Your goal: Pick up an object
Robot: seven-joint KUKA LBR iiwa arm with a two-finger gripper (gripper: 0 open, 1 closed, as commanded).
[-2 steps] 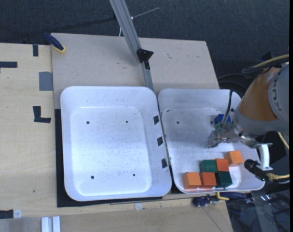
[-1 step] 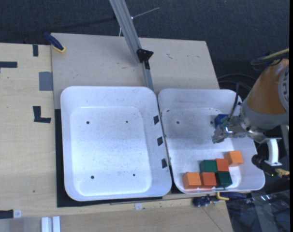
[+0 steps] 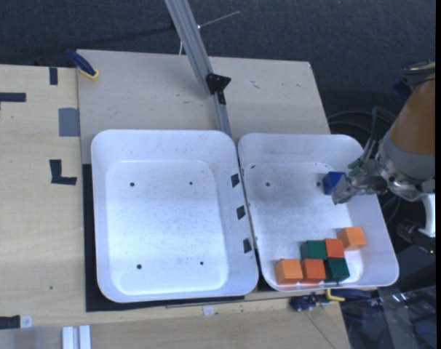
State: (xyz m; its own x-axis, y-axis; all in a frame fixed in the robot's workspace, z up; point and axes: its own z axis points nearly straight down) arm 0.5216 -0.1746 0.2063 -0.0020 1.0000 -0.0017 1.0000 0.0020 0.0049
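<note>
The gripper (image 3: pixel 342 190) is over the right side of the right bin (image 3: pixel 293 158), at the end of the grey arm (image 3: pixel 410 137) that comes in from the right with its orange band above the wrist. A blue block (image 3: pixel 332 182) is at the fingertips, and it seems to sit between the fingers, so the gripper looks closed on it; the view is a little blurred there, but the block is clearly apart from the other blocks and sits in the middle-right part of the bin.

The rest of the blocks lie together in the near right corner of the same bin. There is an orange block (image 3: pixel 352 236) farthest to the right, a dark green block (image 3: pixel 314 249) beside a smaller orange one (image 3: pixel 334 249), and in front of them a row with an orange block (image 3: pixel 288 270) on the left, another orange block (image 3: pixel 314 269) just beside it, and a dark green block (image 3: pixel 338 269) on the right. They are touching or almost touching each other.

The left bin (image 3: pixel 166 217) stands just beside the right bin, and their edges meet in the middle. Both bins rest on the wooden bench (image 3: pixel 31 195). A grey metal rail (image 3: pixel 191 38) runs at a slant from the top down to the place where the two bins meet.
</note>
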